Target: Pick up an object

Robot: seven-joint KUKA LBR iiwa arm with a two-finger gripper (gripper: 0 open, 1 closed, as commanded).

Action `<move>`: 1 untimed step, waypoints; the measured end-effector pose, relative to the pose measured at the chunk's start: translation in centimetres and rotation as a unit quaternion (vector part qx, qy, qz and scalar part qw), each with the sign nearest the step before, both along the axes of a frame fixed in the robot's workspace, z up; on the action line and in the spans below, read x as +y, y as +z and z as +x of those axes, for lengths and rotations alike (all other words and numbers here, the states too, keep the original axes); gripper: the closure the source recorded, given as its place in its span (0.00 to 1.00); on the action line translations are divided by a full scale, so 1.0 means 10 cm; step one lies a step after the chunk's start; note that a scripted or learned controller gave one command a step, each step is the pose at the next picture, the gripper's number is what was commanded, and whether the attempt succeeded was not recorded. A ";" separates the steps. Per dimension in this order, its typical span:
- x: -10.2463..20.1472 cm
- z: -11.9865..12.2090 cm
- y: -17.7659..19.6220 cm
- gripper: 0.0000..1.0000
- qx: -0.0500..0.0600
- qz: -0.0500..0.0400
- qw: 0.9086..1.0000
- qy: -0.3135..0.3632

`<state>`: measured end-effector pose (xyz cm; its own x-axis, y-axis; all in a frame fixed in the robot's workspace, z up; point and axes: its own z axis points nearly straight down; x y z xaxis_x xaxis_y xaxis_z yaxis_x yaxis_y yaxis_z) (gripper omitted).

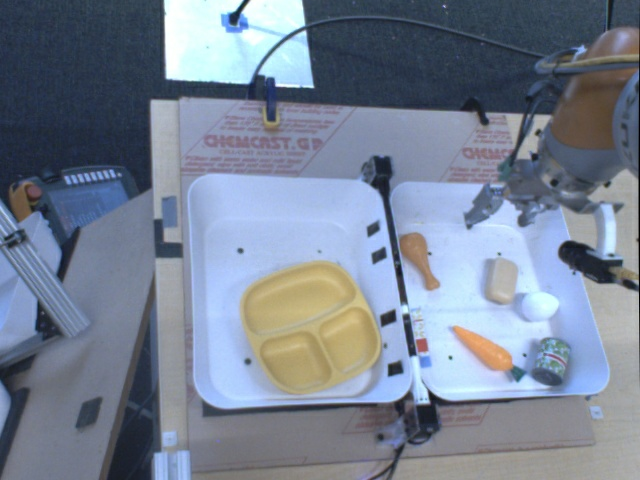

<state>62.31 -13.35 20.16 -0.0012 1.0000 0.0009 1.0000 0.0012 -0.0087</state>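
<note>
A can (551, 360) is seen upright in the near right corner of the right bin (452, 384), with a carrot (485, 349) lying just beside it toward the near edge, its green end pointing at the can. A yellow tray (311, 325) with three compartments is set in the near half of the left bin (215, 268), tilted against the bin's edges. Farther back in the right bin, an egg (539, 305) rests by the right wall, and a tan block (501, 280) stands just beside it. A drumstick (419, 259) lies near the dividing wall, about mid-depth. Over the far right corner of the right bin the arm (595, 108) is held bent downward from the right, its wrist tilted toward the bin. The gripper (506, 206) is seen with its fingers spread apart, nothing between them, above the bare far floor of the bin and well apart from every object.
</note>
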 end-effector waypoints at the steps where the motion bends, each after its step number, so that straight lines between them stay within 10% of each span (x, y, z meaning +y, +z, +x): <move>1: 0.00 0.03 0.06 0.00 -0.005 -0.001 1.000 0.001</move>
<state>62.56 -13.34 20.72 -0.0029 1.0000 -0.0005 1.0000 0.0029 0.0015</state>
